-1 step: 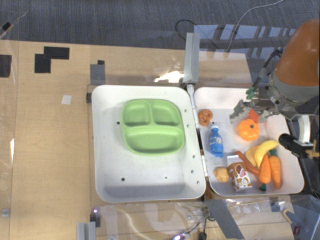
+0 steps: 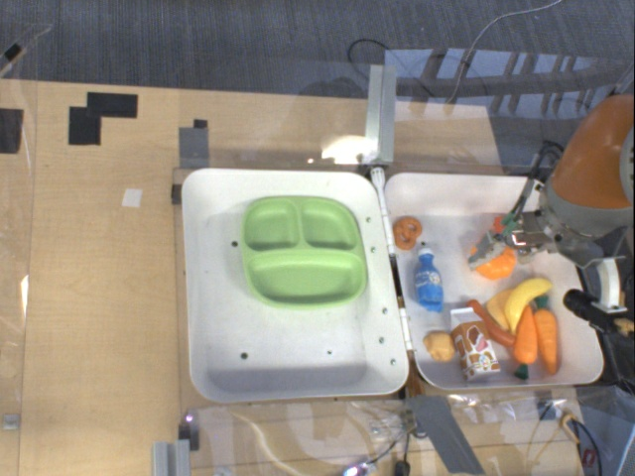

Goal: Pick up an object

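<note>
The right bin point(image 2: 451, 194) holds several toy foods. An orange wedge point(image 2: 497, 264) lies near its middle right, and my gripper point(image 2: 508, 234) hangs just above the wedge's upper edge, at or close to touching it. Below the wedge lie a yellow banana point(image 2: 524, 299), two carrots point(image 2: 527, 337) and a red sausage point(image 2: 490, 322). A blue bottle point(image 2: 428, 279) lies left of centre, with a brown round piece point(image 2: 407, 231) above it. A brown carton point(image 2: 477, 351) and a small tan lump point(image 2: 439, 343) sit at the front.
The left bin point(image 2: 213, 345) holds a green divided plate point(image 2: 302, 249). A metal divider point(image 2: 389, 266) runs between the bins. The grey arm with its orange band point(image 2: 603, 162) overhangs the right bin's far right side.
</note>
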### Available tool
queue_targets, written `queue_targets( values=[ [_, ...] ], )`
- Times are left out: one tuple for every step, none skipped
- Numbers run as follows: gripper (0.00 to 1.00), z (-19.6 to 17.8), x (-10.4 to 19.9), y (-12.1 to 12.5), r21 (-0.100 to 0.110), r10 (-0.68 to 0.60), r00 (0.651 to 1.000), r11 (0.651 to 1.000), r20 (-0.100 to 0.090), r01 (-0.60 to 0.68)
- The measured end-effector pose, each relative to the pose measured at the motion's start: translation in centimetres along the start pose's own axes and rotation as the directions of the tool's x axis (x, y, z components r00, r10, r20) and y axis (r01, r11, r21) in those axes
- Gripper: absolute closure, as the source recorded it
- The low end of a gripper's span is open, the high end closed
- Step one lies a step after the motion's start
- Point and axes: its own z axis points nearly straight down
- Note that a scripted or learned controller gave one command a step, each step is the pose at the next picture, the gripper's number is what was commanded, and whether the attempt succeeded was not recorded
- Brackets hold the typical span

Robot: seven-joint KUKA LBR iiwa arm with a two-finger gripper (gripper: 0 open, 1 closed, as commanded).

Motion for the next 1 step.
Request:
queue_targets(
  values=[
    [0.0, 4.54, -3.63, 2.38, -0.008, -0.196, 0.981, 0.981, 0.004, 0.196]
  ],
)
